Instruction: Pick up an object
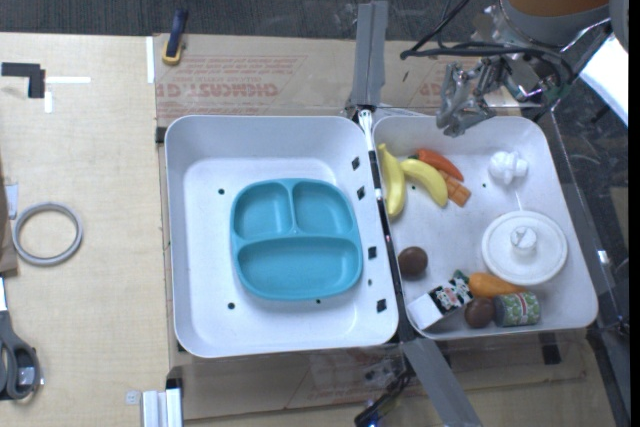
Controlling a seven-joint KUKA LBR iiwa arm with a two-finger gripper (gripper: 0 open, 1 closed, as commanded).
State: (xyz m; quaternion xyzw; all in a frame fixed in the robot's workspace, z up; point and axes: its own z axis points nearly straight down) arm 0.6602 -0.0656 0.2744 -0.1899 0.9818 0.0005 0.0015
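Observation:
My gripper hangs over the far rim of the right bin, fingers pointing down, with nothing between them. Below it in that bin lie yellow bananas and an orange carrot. A small white object sits to the right of them. A round white lid rests mid-right. Near the front are a brown ball, a black-and-white carton, an orange piece, a second brown ball and a green can.
The left bin holds a blue divided plate. On the bench at left lie a grey tape ring and scissors. A grey bar stands between the bins at the back.

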